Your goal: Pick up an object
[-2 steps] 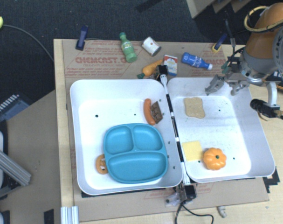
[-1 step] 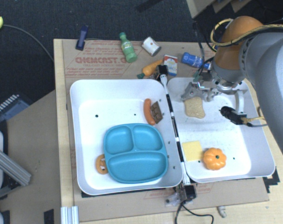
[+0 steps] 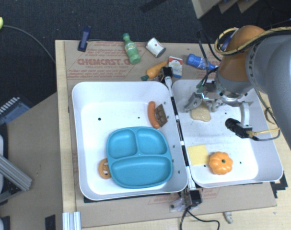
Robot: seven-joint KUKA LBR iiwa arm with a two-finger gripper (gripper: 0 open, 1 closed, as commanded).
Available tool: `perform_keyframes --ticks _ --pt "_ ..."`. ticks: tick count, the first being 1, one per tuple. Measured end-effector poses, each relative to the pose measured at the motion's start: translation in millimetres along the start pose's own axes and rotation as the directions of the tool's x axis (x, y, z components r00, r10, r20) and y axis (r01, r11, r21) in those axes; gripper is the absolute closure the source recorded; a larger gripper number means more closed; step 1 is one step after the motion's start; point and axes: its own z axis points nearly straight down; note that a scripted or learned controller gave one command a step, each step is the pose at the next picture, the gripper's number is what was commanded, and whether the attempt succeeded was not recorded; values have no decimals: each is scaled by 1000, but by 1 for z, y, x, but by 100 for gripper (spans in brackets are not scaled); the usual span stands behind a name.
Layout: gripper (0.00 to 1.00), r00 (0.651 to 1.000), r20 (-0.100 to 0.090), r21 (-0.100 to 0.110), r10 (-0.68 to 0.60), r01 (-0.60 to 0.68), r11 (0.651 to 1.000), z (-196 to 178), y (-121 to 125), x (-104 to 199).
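In the left bin we see a blue divided tray and a sausage. In the right bin, the gripper hovers over a beige lump; we cannot tell how its fingers stand. A yellow slice and a small pumpkin lie nearer us.

blue tray, orange pumpkin, white bins

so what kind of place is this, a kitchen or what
Probably a robot lab test bench, not a kitchen. A grey arm reaches over two white bins on a board, the food looks like toys, such as a small pumpkin and a blue divided plate, and cables trail across dark carpet.
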Motion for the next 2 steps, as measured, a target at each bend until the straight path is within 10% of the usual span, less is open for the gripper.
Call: perform_keyframes --ticks 2 --pt "0 1000 0 0 0 0 1000 0 0 0"
